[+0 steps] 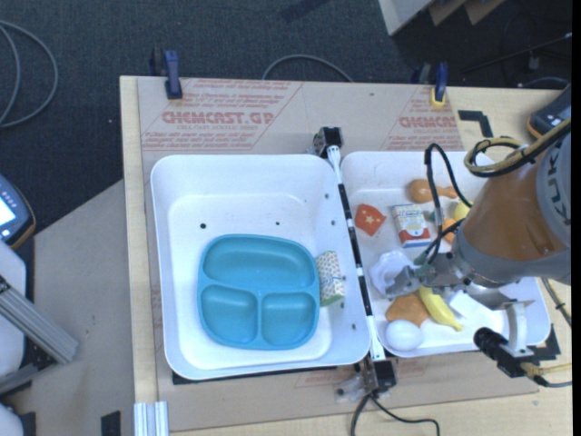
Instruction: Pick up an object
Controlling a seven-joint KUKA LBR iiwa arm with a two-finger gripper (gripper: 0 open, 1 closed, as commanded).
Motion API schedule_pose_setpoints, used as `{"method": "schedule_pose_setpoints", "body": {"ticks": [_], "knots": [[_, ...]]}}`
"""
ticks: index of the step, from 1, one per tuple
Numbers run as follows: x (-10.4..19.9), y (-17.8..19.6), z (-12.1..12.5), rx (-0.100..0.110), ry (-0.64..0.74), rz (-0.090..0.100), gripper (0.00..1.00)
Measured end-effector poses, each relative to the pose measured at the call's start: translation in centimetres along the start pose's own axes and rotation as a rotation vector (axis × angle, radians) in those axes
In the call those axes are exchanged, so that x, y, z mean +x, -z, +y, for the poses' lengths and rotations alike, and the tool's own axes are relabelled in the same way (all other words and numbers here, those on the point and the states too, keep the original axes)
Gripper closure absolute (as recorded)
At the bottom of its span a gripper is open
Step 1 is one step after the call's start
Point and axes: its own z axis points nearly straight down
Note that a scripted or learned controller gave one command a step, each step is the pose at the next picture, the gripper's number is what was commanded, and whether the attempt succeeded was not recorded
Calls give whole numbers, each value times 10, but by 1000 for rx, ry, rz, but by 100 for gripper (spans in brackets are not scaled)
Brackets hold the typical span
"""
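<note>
The right bin [363, 173] holds several small objects: a red piece [369, 218], a white carton with red and blue print [411, 222], an orange-brown lump [419, 190], a yellow banana [438, 305], an orange ball [408, 309] and a white egg [403, 334]. My arm [508, 225] reaches in from the right and hangs low over this bin. Its gripper [406, 278] is down among the objects, just above the banana and the orange ball, beside a pale crumpled item [391, 265]. The wrist hides much of what lies under it.
The left bin [182, 189] carries a blue divided tray [259, 291], with a small patterned packet [329, 275] at the tray's right edge. A black clip [328, 139] sits where the bins meet at the back. Cables loop over the right bin's far side.
</note>
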Motion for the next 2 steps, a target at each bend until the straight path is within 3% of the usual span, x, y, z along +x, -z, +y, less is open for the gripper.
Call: {"method": "schedule_pose_setpoints", "body": {"ticks": [1,2], "knots": [[-2,10,4,-8,-1,-4,100],[61,87,122,-25,11,-5,100]]}}
